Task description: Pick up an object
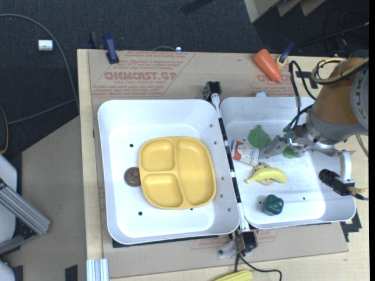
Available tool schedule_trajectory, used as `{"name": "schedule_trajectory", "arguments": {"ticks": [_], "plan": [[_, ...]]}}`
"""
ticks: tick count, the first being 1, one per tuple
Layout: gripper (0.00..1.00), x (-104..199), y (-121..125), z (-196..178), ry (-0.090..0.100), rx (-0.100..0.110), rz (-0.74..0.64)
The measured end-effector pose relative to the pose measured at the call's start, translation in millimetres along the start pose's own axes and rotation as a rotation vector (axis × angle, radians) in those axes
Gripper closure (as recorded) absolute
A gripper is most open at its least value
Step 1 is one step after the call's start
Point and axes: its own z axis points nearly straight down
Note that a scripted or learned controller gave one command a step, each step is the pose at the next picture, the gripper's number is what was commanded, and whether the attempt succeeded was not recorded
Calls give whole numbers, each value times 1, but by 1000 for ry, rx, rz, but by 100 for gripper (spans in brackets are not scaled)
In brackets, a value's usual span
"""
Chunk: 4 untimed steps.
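The flat brown worktop [88, 157] carries 2 shallow white plastic bins. The left bin [111, 122] holds a smooth yellow 3-compartment tray [176, 172] and a small brown disc [132, 177]. The right bin [304, 201] holds a curved banana [266, 175], a leafy green piece [258, 137], a dark green pepper [272, 204] and a small packet [245, 153]. The tool [281, 147] hangs low among them; whether it is open or closed, I cannot tell.

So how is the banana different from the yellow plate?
The banana is small, curved and thin, while the yellow plate is big, flat and split into three sections. The banana lies in the right bin, near the gripper; the plate sits in the left bin. The banana has other small things around it; the plate has just a small brown round thing at its edge. Both are yellow.
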Motion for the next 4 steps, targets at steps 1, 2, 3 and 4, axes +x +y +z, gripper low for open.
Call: {"name": "schedule_trajectory", "arguments": {"ticks": [1, 2, 3, 4], "plan": [[0, -50, 43, -1, 8, 1, -2], [0, 18, 26, 0, 0, 0, -1], [100, 17, 26, -10, -1, -3, 0], [100, 114, 11, -101, 0, -4, -1]]}}
